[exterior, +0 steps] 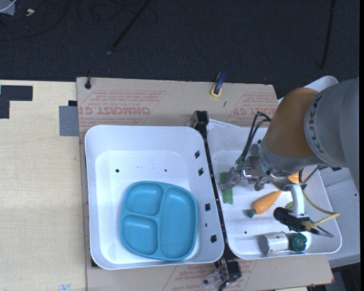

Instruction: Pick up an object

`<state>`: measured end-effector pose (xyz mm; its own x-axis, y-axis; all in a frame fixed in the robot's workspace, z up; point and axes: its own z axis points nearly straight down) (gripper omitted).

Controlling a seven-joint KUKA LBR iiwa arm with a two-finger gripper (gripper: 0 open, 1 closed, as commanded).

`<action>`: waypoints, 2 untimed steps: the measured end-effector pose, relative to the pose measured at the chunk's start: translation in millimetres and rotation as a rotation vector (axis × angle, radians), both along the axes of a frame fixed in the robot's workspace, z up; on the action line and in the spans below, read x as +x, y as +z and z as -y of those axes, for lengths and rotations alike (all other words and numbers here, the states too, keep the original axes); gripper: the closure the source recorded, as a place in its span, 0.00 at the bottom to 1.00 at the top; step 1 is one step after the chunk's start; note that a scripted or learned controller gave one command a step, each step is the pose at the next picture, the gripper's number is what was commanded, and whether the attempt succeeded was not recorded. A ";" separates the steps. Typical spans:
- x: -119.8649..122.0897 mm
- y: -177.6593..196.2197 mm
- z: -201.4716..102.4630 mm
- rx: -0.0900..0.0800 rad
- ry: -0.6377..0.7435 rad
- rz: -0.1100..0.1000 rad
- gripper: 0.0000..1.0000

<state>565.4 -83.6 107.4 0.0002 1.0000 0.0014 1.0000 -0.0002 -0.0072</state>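
Arm [303,139]: grey with an orange band, highest over the bench, reaching into the right bin [239,232].
Green piece [226,194]: the likely target. It lies on the bin floor just beside the gripper, on its camera-ward side, close to the wall between the bins.
Handling: it looks small, light and stiff, so a nudge would probably shift it. Best taken across its narrow width, at the middle.
Gripper [233,177]: low in the bin. I cannot tell how far open it is, and nothing is seen held.
Carrot [266,203]: near the gripper on its arm side, apart from the green piece.
Can [273,243]: farther off, on its side by the bin's near wall.
Plate [159,220]: blue and divided, well apart in the left bin [139,156].
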 end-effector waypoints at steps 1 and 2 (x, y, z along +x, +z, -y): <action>-0.9 -21.5 -1.5 0.000 -0.001 0.001 0.00; -0.8 -10.4 -0.4 0.001 -0.007 0.002 1.00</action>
